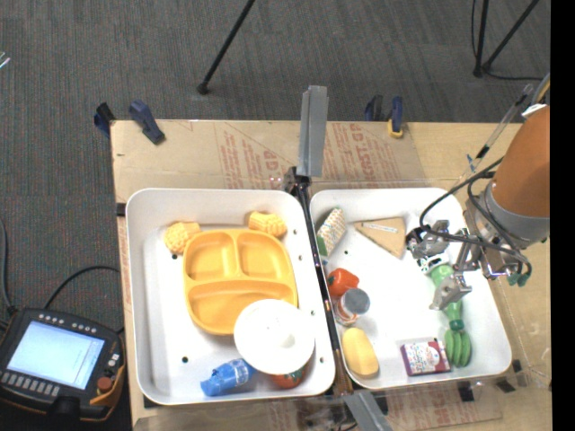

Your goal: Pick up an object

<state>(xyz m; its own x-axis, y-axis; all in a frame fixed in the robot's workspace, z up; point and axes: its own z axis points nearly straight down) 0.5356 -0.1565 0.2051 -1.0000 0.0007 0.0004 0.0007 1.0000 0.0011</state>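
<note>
Tool (445, 281) partly hides green toy (457, 335); fingers unclear.

A small green toy (446, 281) lies at the frame's right, in the right bin (395, 380), just under the gripper (449, 293).

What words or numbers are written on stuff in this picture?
Red printing on the cardboard sheet under the bins: too blurred and turned around to read.
Label on the small maroon packet: too small to read.
Label on the little can: too small to read.
Screen of the handheld controller: nothing readable.
</note>
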